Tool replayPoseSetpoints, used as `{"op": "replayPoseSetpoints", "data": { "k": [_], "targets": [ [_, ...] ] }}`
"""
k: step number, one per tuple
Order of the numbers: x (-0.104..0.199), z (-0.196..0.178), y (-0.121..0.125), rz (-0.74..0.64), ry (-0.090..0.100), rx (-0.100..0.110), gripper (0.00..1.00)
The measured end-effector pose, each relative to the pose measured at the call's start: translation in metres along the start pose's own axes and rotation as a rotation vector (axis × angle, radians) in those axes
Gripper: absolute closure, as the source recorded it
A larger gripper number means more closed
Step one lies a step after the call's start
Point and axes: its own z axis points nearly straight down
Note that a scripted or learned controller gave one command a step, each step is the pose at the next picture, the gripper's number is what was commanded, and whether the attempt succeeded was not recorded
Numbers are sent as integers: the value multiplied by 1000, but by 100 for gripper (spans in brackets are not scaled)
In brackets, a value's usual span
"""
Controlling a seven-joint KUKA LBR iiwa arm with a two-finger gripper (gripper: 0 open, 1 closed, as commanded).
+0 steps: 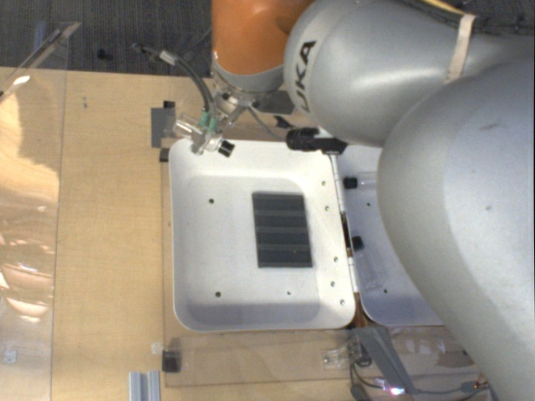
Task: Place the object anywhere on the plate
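I can't tell what my pincer (211,134) holds above the left bin (194,224); next I must find the dark slatted plate (282,229).

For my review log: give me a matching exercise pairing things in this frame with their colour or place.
Things:
1. Slatted rectangle
2. Band above the wrist
3. Left bin
4. Bench

Descriptions:
A. Orange
B. Light wood
C. White, shallow, with rounded corners
D. Dark grey, in the middle of the left bin

Pairs: 1-D, 2-A, 3-C, 4-B
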Motion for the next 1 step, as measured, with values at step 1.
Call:
{"op": "replayPoseSetpoints", "data": {
  "k": [1],
  "targets": [
    [-1,-13,2,-3,-6,-7,100]
  ]
}}
